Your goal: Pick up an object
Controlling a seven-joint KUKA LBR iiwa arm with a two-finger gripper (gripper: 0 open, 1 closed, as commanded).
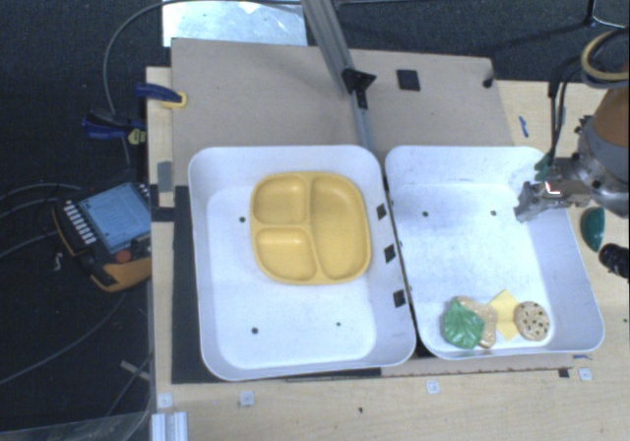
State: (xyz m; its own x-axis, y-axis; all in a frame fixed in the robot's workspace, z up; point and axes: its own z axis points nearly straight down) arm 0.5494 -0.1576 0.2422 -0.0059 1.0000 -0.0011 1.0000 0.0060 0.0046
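My gripper [533, 201] hangs over the right side of the right bin [463, 232], well above its floor, with nothing seen between its fingers. At that bin's near right corner lie a green leafy toy [461, 323], a yellow wedge [503, 312] and a round speckled cookie [533, 320], close together. The gripper stands clear of them, toward the far side. A yellow divided plate [310, 227] rests in the left bin [226, 321].
A metal pole [325, 16] slants across the far side of the bench down to the gap between the bins. Cables and a blue-screened handheld unit [108, 222] lie on the floor to the left.
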